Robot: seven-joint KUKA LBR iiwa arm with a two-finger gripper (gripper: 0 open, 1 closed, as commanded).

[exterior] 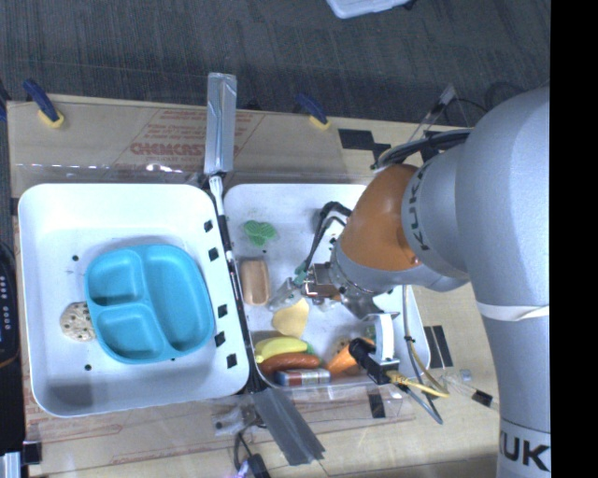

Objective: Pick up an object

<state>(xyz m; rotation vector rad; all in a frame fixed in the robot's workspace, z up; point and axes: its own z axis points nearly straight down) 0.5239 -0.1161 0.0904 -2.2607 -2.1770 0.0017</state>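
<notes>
**Gripper low in the right bin, yellow piece just below-left**

Gripper (pixel 301 285) hangs over the right bin (pixel 280 201). The pale yellow piece (pixel 291 319) lies just beside it, toward the near edge; the tan block (pixel 254 280) sits left. Its opening cannot be judged.

The arm (pixel 467 215) covers the right bin's (pixel 280 201) far right side and runs out of frame at the right and bottom edges. Its wrist hides most of the gripper (pixel 297 288), whose finger state is unreadable. The blue tray (pixel 148 301) overlaps part of the cookie (pixel 75 321), and a white object (pixel 369 6) is cropped by the top edge
</notes>
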